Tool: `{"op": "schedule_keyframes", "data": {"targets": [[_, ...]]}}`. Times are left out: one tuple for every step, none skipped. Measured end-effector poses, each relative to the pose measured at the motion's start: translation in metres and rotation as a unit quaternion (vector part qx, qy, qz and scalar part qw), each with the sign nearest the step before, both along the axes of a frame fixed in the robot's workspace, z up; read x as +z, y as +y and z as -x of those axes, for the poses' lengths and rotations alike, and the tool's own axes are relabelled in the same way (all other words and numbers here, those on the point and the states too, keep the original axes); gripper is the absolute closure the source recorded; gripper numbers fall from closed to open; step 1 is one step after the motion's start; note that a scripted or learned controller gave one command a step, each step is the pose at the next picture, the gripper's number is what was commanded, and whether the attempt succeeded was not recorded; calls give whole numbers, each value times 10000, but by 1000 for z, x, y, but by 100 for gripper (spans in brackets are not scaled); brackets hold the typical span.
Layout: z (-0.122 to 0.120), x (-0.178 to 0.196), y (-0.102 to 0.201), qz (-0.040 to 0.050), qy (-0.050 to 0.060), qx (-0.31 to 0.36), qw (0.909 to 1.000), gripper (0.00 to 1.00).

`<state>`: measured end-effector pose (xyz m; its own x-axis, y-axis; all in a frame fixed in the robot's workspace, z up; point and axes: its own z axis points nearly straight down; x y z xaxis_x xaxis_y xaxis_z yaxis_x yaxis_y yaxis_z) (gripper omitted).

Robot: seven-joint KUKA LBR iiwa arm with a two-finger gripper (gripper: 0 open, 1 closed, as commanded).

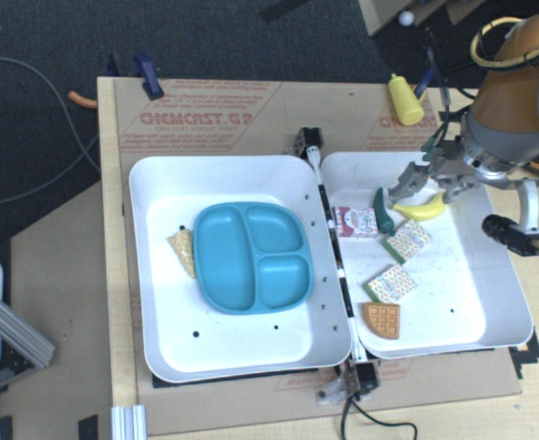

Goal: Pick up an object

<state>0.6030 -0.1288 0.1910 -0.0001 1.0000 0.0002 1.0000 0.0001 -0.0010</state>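
Approach step in hand. Gripper [423, 183] is low in the right bin [489, 324], directly over the banana [420, 211]; whether its fingers are spread or closed cannot be told. Banana lies on the bin floor. Next move, by judgement: descend, close squarely across it.

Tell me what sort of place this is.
Most likely a robotics lab test bench, not a kitchen: two white bins clamped onto a protected board, toy items such as a banana and waffle, a robot gripper over them, and loose cables on dark carpet.
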Motion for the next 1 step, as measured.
{"op": "schedule_keyframes", "data": {"targets": [[-40,-81,5,0,0,5,10000,0]]}}
